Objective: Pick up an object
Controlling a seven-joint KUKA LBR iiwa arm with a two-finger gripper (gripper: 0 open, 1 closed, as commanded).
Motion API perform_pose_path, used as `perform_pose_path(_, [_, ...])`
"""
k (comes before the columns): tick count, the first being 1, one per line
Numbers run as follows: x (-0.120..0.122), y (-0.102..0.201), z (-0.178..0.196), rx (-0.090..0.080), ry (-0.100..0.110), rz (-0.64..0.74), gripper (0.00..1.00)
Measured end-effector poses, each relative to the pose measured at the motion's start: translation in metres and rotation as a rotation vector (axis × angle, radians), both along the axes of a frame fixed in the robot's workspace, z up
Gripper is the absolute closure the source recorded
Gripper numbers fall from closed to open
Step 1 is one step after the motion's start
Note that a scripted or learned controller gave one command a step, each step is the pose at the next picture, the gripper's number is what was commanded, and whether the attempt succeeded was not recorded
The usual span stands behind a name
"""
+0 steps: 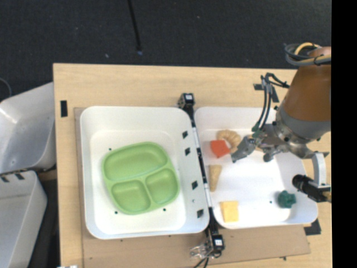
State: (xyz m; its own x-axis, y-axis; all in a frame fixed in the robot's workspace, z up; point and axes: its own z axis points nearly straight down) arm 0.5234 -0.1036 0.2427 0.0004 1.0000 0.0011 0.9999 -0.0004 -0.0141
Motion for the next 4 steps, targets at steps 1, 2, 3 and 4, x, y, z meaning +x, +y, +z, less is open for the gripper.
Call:
perform_pose_path(1, [0.002,0.0,0.005,-0.001,-0.011,0.003,0.0])
perform_pose_path(2, [0.001,-0.005,-0.041,-0.001,-0.005,0.0,0.0])
perform_pose_path(3, [0.0,-0.015,-0.092,-0.001,-0.005,0.0,0.0])
perform_pose_path(4, [0.0,-0.017,-0.148,-0.001,-0.008,0.001,0.0])
